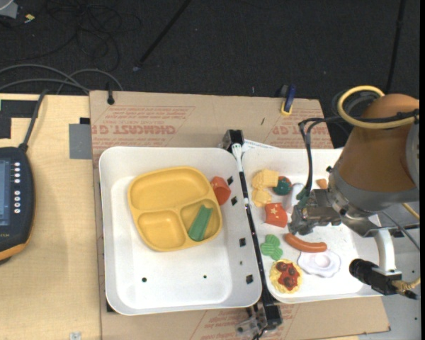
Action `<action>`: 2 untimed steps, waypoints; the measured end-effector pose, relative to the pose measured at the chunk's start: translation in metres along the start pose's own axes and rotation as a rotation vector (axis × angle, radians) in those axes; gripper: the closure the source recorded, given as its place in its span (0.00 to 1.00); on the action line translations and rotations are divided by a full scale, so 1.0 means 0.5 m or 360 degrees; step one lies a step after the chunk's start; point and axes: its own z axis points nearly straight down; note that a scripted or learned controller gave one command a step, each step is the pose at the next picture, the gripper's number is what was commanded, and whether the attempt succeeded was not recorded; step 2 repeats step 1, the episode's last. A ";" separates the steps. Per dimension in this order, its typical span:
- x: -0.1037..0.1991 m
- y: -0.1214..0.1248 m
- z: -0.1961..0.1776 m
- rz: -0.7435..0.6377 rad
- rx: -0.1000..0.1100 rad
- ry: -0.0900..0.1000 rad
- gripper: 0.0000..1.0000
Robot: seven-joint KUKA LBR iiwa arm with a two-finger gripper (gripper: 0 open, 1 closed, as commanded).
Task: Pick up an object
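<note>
Stage: pick not done | gripper [304,222] low in right bin [354,285], above sausage [306,244] | finger state: cannot tell | nothing lifted.

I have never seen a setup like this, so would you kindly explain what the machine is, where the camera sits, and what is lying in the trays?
This is a single view from a camera fixed above the bench, looking down at a slant. The grey and orange shape on the right is a robot arm, and its gripper hangs low over the right bin. That bin holds toy food: a sausage, a fried egg, a small pizza, a green leafy piece, a red piece and a yellow piece. The left bin holds a yellow divided plate with a green vegetable in one compartment. Nothing is visibly held.
</note>
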 end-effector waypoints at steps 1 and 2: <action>0.143 0.015 -0.151 -0.0001 -0.0013 -0.0002 1.00; 0.143 0.015 -0.151 -0.0001 -0.0013 -0.0002 1.00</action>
